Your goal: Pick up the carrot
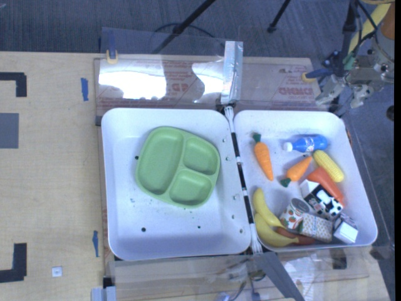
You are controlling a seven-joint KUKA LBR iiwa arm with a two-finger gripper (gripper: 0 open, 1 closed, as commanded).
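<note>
Orange carrot (263, 159) with a green top is lying flat in the right bin's left part, tip pointing toward 5 o'clock.

Faint red print runs across the clear plastic sheet (276, 83) behind the bins, but its letters are too blurred to read. The small cartons (313, 221) in the right bin (360, 168) carry patterned wrappers with no legible words.
</note>
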